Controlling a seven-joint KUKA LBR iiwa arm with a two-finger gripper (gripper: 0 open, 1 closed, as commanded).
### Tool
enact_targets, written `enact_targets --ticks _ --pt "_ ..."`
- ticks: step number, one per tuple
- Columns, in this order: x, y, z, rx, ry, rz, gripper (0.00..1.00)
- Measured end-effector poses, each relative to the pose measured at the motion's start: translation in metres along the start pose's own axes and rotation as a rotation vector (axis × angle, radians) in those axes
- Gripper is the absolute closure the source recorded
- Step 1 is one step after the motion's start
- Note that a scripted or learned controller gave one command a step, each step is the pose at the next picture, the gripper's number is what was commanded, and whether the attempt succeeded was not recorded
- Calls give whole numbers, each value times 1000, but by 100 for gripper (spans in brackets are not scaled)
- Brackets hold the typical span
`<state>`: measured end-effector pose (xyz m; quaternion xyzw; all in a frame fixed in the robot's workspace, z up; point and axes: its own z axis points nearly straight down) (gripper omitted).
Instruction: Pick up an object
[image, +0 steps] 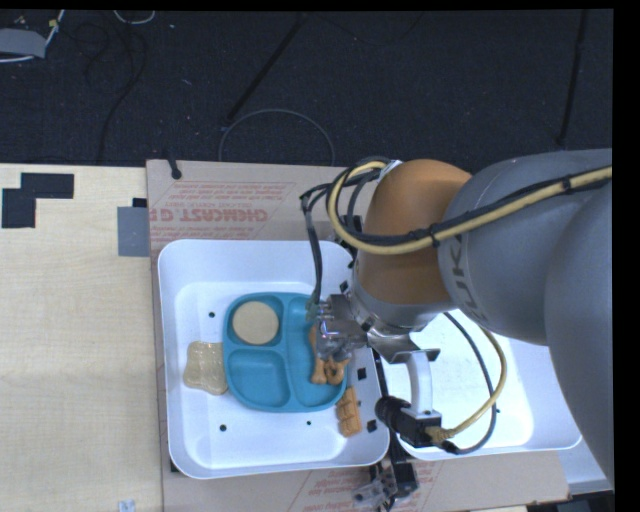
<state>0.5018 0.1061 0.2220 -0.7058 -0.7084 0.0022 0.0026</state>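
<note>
I take the blue divided tray (268, 378) as my landmark; it lies in the left white bin (190, 430), toward that bin's right half. In the tray's upper left compartment sits a round tan disc (254, 322), like a flat biscuit or pancake. Just off the tray's left edge, touching it, lies a pale yellowish translucent lump (205, 366) on the bin floor. Along the tray's right compartment I see an orange-brown knobbly piece (324, 368), and just past the tray's lower right corner a second orange-brown piece (349, 412) rests near the bin's right wall.

The end effector (331, 337) is over the tray's right edge, directly above the first orange-brown piece. From this angle I cannot tell how its jaws stand, nor whether anything is caught there.

Right of the tray, the arm's orange band (405, 235) and grey body (530, 250) cover much of the right white bin (545, 432), with yellow and black cables looping around the wrist. Both bins sit on a cardboard sheet (230, 205) on the pale wooden tabletop (70, 350).
</note>
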Motion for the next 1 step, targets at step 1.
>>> enact_targets --ticks 1 --pt "-1 1 -1 -2 -1 2 0"
